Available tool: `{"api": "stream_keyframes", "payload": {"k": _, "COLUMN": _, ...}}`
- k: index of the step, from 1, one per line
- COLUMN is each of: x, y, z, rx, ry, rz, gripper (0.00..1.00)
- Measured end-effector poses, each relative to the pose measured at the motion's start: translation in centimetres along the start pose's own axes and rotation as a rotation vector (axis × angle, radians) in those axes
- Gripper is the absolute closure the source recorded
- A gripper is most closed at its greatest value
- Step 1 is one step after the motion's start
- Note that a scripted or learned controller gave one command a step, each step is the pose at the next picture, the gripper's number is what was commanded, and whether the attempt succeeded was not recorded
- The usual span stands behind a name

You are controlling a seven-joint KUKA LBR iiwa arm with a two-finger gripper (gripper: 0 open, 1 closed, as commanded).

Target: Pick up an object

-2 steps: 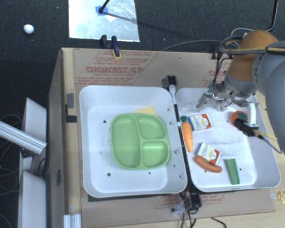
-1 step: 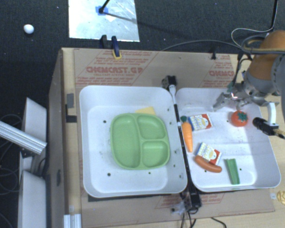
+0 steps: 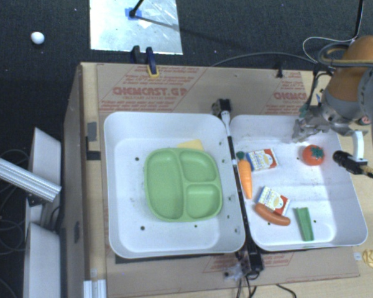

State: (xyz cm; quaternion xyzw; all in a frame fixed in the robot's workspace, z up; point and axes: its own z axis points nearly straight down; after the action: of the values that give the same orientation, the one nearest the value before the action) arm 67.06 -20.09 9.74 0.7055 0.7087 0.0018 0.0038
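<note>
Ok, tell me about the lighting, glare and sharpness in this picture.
Camera view: light is even and soft, with faint shadows under the tomato and green tray; the foil sheet on the dark floor gives off glare; the white bins look bright but not blown out; the end effector looks slightly soft, so its fingers are hard to read; print on the small cartons is too blurred to read.

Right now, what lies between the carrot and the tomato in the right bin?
A small snack box lies between carrot and tomato, per the camera view.
</note>
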Motion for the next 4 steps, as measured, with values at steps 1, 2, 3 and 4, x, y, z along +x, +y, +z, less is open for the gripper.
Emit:
{"api": "stream_keyframes", "payload": {"k": 1, "x": 0.0, "y": 0.0, "z": 0.0, "rx": 0.000, "ry": 0.000, "rz": -0.001, "gripper": 0.00}}
{"api": "stream_keyframes", "payload": {"k": 2, "x": 3.6, "y": -0.1, "z": 1.2, "rx": 0.005, "ry": 0.003, "rz": 0.001, "gripper": 0.00}}
{"api": "stream_keyframes", "payload": {"k": 3, "x": 2.9, "y": -0.1, "z": 1.2, "rx": 0.004, "ry": 0.002, "rz": 0.002, "gripper": 0.00}}
{"api": "stream_keyframes", "payload": {"k": 4, "x": 2.5, "y": -0.1, "z": 1.2, "rx": 0.004, "ry": 0.001, "rz": 0.002, "gripper": 0.00}}
